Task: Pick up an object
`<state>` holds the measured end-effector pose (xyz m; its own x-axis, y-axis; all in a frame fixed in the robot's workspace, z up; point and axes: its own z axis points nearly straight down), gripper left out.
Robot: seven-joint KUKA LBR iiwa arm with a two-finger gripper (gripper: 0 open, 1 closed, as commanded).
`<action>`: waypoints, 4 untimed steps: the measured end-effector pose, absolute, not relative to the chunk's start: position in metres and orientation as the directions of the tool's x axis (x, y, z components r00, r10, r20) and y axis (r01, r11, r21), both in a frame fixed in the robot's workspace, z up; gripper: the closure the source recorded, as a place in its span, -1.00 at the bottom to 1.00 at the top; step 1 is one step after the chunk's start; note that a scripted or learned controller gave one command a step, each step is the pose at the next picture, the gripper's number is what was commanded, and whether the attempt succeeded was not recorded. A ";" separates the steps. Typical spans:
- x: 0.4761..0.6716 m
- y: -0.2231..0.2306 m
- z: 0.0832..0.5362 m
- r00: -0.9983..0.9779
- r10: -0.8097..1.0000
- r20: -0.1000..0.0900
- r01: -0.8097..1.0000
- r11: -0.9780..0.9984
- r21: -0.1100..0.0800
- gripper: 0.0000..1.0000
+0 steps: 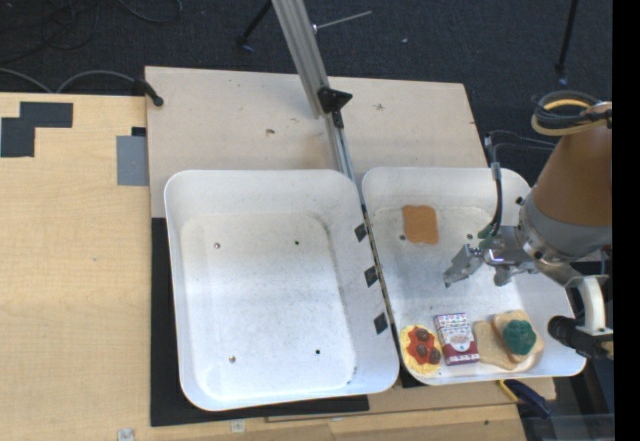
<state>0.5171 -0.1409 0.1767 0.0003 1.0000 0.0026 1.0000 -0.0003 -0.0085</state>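
Two white bins sit side by side on your bench, and everything loose lies in the right bin [505, 179]; the left bin [200, 199] shows you its bare floor with a few small dark dots. Take the right bin as your landmark. In its far half, near the divider it shares with the left bin, you have a flat orange-brown square [420, 224] lying by itself. Along its near rim you see a row of three things: a small round toy pizza [421, 348] with red and dark toppings at the corner by the divider, a little red-and-white box [457, 338] touching it on the arm's side, and then a tan slice like bread with a dark green lump on top [516, 339].

The gripper [462, 271] hangs over the middle of the right bin, between the orange-brown square and the near row, apart from all of them. Nothing is between its fingers; whether they are spread or closed you cannot tell at this size. The arm [570, 189] enters over the right bin's outer edge, with its orange band above the grey wrist.
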 end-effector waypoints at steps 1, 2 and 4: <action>0.520 -0.144 0.131 0.001 1.000 0.002 1.000 -0.001 -0.008 -1.00; 0.520 -0.146 0.144 0.007 1.000 0.002 1.000 -0.007 -0.005 1.00; 0.530 -0.150 0.243 -0.001 1.000 -0.001 1.000 0.001 0.003 1.00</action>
<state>0.5301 -0.1498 0.2434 -0.0009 1.0000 -0.0007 1.0000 0.0009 0.0032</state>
